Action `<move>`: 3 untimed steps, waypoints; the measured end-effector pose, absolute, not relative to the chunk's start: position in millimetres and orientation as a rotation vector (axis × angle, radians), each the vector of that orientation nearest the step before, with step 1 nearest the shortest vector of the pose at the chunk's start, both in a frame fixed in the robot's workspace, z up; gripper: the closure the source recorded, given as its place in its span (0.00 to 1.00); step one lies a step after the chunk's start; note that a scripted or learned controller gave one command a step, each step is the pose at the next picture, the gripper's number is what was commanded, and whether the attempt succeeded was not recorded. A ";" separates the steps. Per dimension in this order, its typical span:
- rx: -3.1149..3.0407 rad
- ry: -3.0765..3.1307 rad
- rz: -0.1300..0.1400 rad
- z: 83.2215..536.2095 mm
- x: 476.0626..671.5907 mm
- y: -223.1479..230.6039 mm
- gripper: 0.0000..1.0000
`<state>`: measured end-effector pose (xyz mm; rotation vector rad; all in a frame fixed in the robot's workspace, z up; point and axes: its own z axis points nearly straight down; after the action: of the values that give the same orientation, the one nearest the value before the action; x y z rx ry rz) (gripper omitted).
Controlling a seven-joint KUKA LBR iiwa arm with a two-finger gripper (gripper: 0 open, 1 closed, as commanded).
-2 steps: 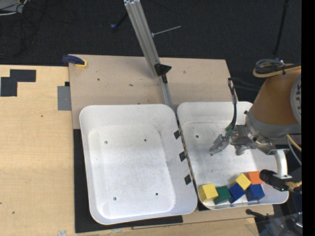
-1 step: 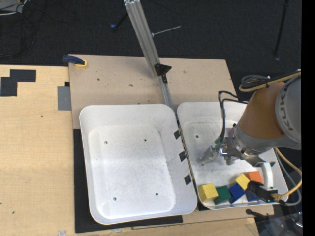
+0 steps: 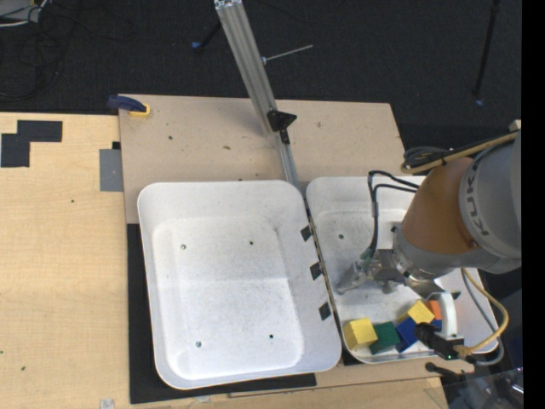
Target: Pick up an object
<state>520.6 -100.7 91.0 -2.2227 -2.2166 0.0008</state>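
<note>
Blocks [image 3: 393,329], yellow, green, blue and orange, lie clustered in the right bin [image 3: 334,196] just below the gripper [image 3: 362,277]. Whether its fingers are apart cannot be told.

The grey arm [image 3: 490,203] enters from the right, its orange band [image 3: 434,211] sitting above and to the right of the gripper [image 3: 362,278]. The wrist angles down and leftward, the metallic gripper hanging low at its left end.
</note>
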 end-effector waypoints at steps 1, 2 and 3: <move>-2.232 -2.203 -0.001 102.6 520.3 -102.4 1.00; -2.222 -2.223 -0.003 164.4 524.9 -101.5 1.00; -2.222 -2.225 -0.004 227.4 527.7 -101.0 1.00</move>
<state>527.7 -101.0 227.4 -2.2223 -2.2253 -0.0041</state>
